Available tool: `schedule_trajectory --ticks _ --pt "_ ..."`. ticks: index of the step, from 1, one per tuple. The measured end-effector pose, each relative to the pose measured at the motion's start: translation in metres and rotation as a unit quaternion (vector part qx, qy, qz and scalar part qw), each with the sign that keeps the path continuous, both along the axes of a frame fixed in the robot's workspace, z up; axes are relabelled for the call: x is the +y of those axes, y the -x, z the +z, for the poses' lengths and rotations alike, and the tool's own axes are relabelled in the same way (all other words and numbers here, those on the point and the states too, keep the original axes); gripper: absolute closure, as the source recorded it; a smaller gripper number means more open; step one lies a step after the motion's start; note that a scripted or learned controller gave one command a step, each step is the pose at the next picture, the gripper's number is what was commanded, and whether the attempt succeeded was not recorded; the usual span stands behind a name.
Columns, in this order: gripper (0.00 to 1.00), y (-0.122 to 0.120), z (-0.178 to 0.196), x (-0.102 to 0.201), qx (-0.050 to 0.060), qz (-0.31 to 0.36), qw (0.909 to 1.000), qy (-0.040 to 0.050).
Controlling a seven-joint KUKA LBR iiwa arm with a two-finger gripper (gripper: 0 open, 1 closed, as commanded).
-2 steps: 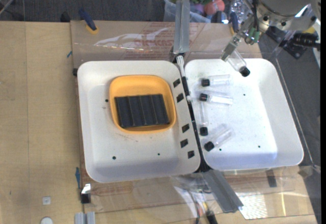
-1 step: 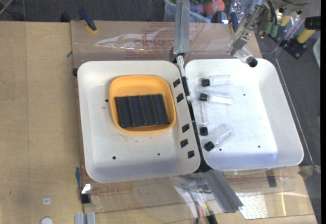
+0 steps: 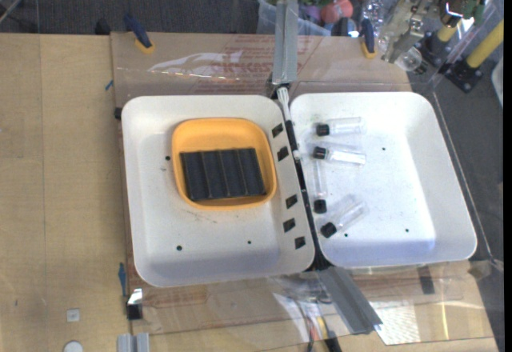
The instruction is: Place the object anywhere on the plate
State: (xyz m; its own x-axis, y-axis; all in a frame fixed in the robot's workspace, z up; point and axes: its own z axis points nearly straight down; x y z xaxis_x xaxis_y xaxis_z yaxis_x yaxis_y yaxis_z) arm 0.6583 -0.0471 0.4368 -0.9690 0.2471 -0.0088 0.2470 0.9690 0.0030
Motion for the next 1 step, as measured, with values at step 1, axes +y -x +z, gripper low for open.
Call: schedule_trajectory --ticks 1 --pt "1.0 0.001 -0.0002 -0.0439 -0.001 0.142 0.9898 0.0015"
